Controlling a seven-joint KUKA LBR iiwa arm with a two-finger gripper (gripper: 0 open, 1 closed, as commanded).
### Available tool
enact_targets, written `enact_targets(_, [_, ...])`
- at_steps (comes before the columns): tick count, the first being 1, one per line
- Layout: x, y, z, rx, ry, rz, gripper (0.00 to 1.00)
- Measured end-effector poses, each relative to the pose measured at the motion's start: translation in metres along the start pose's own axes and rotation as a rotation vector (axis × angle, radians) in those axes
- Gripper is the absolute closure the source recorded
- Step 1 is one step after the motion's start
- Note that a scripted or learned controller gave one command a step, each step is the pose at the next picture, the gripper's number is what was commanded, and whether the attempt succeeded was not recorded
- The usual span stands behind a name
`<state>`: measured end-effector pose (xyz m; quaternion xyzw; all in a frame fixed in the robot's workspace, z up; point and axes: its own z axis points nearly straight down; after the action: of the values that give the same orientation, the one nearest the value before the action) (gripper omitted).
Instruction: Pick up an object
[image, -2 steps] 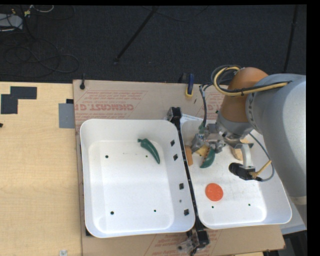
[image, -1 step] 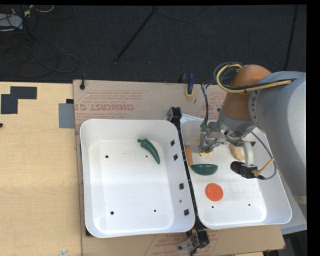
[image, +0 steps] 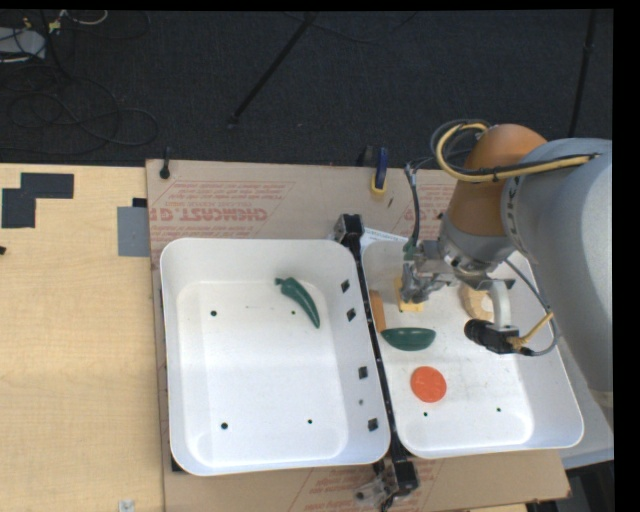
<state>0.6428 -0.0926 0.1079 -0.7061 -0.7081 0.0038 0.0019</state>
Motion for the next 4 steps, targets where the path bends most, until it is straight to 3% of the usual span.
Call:
enact_targets(1, [-0.001, 0.0, -0.009, 0.002, 0.0, -0.002, 1.0])
enact_targets(2, [0.031, -0.055, -0.083, -0.005, 0.006, 0.0, 1.0])
enact_targets(3, [0.009, -0.061, -0.057, -0.002, 0.003, 0.004, 1.0])
enact_targets(4, [0.01, -0.061, -0.058, -0.004, 0.003, 0.004, 0.0])
